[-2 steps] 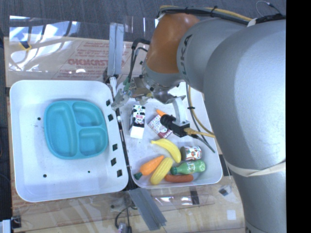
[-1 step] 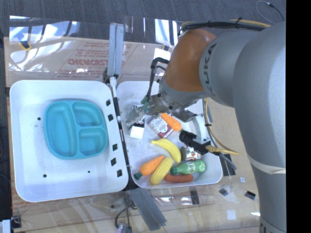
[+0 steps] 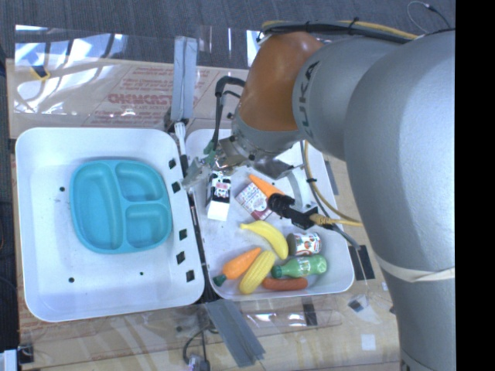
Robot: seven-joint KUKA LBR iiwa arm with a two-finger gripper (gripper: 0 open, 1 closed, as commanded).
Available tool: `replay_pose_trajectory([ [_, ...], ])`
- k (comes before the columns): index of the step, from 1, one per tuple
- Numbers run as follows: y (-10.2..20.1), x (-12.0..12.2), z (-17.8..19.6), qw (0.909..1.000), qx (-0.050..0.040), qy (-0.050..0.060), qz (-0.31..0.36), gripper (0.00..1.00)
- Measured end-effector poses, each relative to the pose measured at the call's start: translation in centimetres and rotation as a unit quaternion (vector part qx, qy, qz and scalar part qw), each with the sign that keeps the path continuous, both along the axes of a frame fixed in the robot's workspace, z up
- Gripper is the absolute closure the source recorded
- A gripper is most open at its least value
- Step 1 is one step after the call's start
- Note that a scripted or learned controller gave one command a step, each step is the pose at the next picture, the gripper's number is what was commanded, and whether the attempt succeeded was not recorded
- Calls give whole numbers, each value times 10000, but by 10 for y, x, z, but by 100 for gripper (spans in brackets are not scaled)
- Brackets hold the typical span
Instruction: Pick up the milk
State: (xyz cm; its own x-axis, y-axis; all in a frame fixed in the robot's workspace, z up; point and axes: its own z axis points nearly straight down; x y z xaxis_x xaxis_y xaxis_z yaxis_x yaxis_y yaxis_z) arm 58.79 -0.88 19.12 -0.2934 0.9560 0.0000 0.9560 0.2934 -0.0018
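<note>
The approach step is in hand. The milk (image 3: 220, 195) lies in the right bin (image 3: 340, 284) near its left wall, with the gripper (image 3: 210, 163) just above it — jaw state cannot be determined. Next move: descend squarely over the carton.

Arm (image 3: 363, 130) covers the right bin's (image 3: 232, 288) far right corner and right wall. Wrist hides most of the gripper (image 3: 207, 167); finger state unreadable. Milk (image 3: 220, 195): print too small to read. Hot dog (image 3: 284, 284) partly behind the green bottle (image 3: 302, 267). Can (image 3: 306, 243) label blurred. Counter (image 3: 116, 338) cut off at bottom edge.
</note>
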Motion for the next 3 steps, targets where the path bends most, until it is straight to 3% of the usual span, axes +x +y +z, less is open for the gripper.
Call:
replay_pose_trajectory([
  [1,-77,-37,0,10000,3,12,-16,0],
  [2,-40,35,0,9982,1,-3,601,0],
  [3,-28,-7,0,9942,5,12,1072,0],
])
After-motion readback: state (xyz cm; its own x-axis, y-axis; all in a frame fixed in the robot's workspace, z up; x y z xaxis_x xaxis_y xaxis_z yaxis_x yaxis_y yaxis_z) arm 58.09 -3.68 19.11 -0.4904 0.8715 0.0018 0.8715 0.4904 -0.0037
